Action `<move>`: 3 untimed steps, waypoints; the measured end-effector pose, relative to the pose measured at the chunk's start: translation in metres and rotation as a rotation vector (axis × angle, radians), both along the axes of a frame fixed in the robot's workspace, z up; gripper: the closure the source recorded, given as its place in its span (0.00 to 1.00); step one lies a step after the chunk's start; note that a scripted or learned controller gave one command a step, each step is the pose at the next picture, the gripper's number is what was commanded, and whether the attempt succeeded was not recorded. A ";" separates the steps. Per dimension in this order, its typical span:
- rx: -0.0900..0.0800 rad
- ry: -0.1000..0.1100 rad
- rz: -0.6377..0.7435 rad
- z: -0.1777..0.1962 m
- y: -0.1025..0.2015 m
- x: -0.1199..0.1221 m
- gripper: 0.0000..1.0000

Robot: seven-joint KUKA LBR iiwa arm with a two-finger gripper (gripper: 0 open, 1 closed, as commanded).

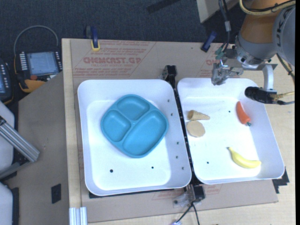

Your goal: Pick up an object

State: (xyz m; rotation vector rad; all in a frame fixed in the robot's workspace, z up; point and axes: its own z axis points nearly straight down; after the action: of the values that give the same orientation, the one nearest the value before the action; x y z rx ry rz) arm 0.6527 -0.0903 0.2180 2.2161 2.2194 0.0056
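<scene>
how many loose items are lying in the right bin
4: a tan bread chunk and a round tan biscuit near its left wall, an orange carrot at the right, a yellow banana near the front right.

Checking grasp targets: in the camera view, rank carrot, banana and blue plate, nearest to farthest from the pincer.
Pincer hangs over the right bin's far edge.
1. Carrot: right bin, along its right side.
2. Banana: right bin, near-right corner.
3. Blue plate: left bin, middle.
</scene>
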 end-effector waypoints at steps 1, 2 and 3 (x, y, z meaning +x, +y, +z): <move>0.000 0.001 -0.001 0.029 0.000 0.001 1.00; 0.003 0.009 0.003 0.029 0.052 -0.015 1.00; 0.002 0.009 0.001 0.020 0.096 -0.026 1.00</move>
State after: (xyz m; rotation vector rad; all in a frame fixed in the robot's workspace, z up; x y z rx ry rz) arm 0.6269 0.0056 0.2382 2.2201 2.2266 -0.0026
